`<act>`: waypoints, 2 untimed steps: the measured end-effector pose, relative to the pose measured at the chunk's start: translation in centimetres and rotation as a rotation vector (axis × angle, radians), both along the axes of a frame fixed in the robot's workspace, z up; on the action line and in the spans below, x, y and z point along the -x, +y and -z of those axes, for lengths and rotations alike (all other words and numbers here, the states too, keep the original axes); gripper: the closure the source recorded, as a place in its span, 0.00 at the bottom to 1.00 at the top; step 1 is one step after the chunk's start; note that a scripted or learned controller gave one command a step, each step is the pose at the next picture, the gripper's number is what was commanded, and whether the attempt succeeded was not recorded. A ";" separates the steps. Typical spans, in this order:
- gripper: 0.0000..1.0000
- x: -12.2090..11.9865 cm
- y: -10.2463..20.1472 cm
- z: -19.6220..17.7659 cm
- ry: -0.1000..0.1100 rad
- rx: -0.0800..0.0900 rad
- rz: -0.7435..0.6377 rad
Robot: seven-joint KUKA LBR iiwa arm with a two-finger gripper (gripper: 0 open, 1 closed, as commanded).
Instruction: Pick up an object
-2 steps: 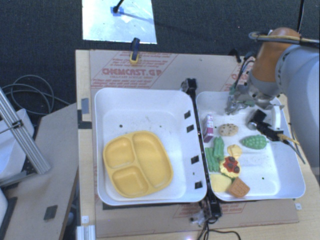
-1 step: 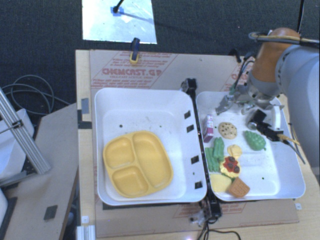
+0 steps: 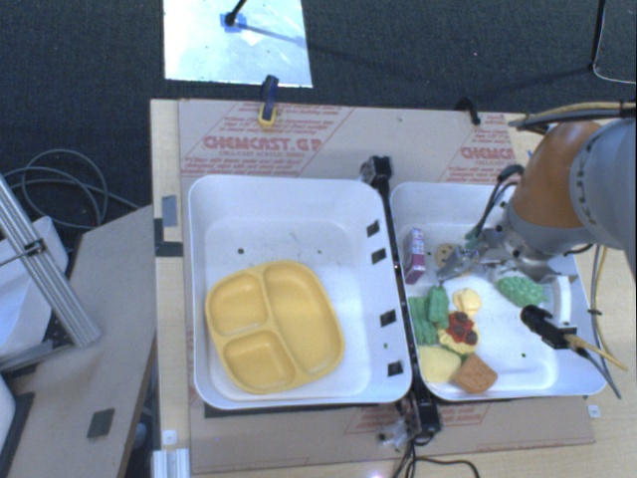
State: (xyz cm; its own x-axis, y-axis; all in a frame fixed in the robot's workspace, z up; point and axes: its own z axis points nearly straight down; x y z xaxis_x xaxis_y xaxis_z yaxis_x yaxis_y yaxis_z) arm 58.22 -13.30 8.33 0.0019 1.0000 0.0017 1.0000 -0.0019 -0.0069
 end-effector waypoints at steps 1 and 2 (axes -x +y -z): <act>0.00 -7.1 0.5 -0.3 -0.016 0.003 -0.008; 0.00 -3.4 -1.2 -0.1 -0.006 0.002 -0.002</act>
State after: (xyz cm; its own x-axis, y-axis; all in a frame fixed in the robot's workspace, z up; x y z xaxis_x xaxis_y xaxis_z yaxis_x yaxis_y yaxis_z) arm 61.59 -14.45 8.45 0.0004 1.0000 -0.0006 1.0000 -0.0004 -0.0009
